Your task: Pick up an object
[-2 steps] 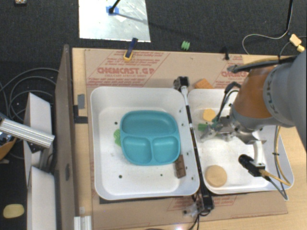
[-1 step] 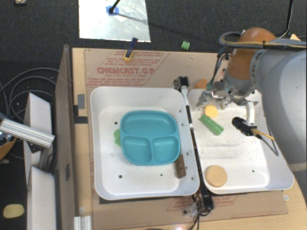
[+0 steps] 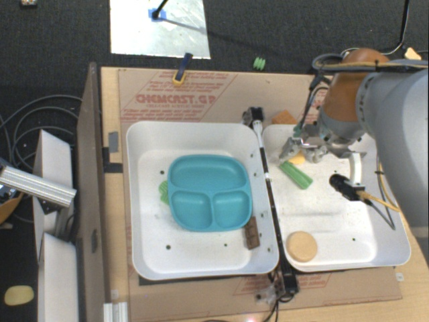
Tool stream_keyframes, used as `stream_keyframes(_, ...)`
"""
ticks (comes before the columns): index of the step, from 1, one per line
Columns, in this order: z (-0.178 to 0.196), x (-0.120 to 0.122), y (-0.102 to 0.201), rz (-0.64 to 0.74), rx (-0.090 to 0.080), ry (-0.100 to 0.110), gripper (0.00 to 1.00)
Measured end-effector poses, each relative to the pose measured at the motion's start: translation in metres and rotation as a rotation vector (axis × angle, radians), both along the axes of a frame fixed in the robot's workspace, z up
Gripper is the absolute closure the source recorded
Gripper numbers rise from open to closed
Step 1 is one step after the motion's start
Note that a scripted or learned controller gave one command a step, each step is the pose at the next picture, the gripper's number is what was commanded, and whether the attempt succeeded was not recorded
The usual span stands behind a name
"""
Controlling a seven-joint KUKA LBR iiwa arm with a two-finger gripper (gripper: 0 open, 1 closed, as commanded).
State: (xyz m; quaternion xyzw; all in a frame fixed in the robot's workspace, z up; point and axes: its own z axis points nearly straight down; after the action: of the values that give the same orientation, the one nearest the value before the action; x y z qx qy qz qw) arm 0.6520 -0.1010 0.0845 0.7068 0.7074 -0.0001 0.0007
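Observation:
My gripper (image 3: 295, 149) is low over the back left part of the right bin (image 3: 348, 230). A green cylinder (image 3: 295, 174) lies just in front of it, slanting toward the front right. A small yellow piece (image 3: 314, 157) sits close to the gripper's right side. Near the front of the same bin lies a round tan disc (image 3: 302, 246). The view does not show anything held by the gripper.
The left bin (image 3: 144, 180) holds a teal divided plate (image 3: 210, 192), a green bit (image 3: 163, 192) peeking from under its left edge, and a brown bar (image 3: 251, 234) at front right. A slim white-handled tool (image 3: 260, 143) lies along the shared rim. An orange piece (image 3: 284, 118) sits behind the right bin.

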Motion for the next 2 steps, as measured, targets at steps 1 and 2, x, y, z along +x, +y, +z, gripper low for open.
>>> stream_keyframes(1, 0.0, -0.0033, 0.0036, 0.002, 0.001, 0.0, 0.0)
stream_keyframes(2, 0.0001, -0.0031, 0.0036, 0.002, 0.0, 0.0, 0.0)
